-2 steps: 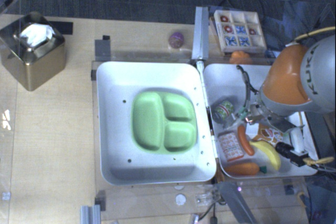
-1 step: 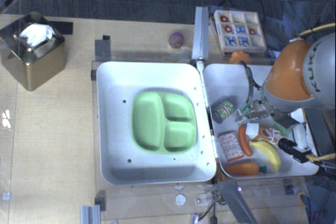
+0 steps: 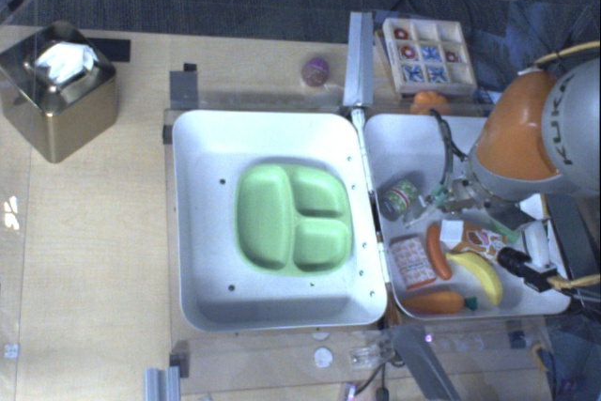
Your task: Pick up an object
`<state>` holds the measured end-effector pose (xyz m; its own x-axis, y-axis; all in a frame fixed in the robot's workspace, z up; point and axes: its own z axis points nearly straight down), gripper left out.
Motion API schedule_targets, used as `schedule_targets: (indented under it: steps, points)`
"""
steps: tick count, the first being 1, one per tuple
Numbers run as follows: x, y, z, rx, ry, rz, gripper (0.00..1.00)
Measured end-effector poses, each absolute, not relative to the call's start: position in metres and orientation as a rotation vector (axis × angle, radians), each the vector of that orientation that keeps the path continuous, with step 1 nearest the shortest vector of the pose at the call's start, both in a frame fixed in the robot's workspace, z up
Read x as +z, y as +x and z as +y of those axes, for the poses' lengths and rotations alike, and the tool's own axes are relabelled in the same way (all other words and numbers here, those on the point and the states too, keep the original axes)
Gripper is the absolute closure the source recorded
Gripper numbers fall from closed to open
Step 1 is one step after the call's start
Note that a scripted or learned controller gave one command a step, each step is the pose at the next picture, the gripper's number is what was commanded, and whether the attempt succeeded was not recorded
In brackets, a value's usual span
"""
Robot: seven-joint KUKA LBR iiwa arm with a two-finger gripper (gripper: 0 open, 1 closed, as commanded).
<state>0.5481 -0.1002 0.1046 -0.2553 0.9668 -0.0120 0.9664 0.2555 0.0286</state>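
Observation:
The right bin [image 3: 413,141] holds several toy items: a small green can [image 3: 399,197], a red sausage [image 3: 438,251], a yellow banana [image 3: 480,275], an orange carrot-like piece [image 3: 434,301], a reddish flat card [image 3: 409,261] and a white and red packet [image 3: 480,241]. My gripper [image 3: 453,197] hangs low over this bin, just right of the can and above the sausage. The arm's orange band [image 3: 516,131] covers the bin's right part. I see nothing held in the gripper.
The left bin [image 3: 202,286] carries a green divided tray [image 3: 291,216]. Behind the bins lie a purple ball [image 3: 315,70], a tic-tac-toe board [image 3: 427,54] and an orange object [image 3: 427,99]. A gold box [image 3: 58,108] stands far left on the bench.

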Motion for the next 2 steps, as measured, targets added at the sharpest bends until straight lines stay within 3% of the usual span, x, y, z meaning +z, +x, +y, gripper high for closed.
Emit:
schedule_targets:
  steps: [1, 2]
  points:
    - [0.089, 0.622, -0.098, 0.011, 1.896, 2.491, 0.0]
    - [0.091, 0.524, -0.129, 0.008, 1.913, 2.474, 0.0]
